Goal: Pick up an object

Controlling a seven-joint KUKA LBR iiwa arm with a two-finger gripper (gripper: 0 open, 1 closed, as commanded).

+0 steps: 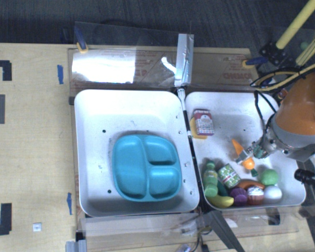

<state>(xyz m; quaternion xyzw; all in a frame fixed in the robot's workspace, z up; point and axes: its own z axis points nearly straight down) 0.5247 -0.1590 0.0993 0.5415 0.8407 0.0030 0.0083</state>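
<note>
I see a pale wooden bench (31, 156) bearing two shallow white bins side by side. The left white bin (94, 114) holds a turquoise plastic divided tray (146, 167). The right white bin (226, 106) holds a small red-and-white packet (202, 123) near its far left side and a cluster of toy foods along its near edge, among them a yellow banana (220, 201) and a green round piece (269, 177). My gripper (252, 152) hangs low over the right bin, beside an orange carrot-shaped piece (237, 147); I cannot tell how wide the claw stands or whether it has hold of anything.
</note>
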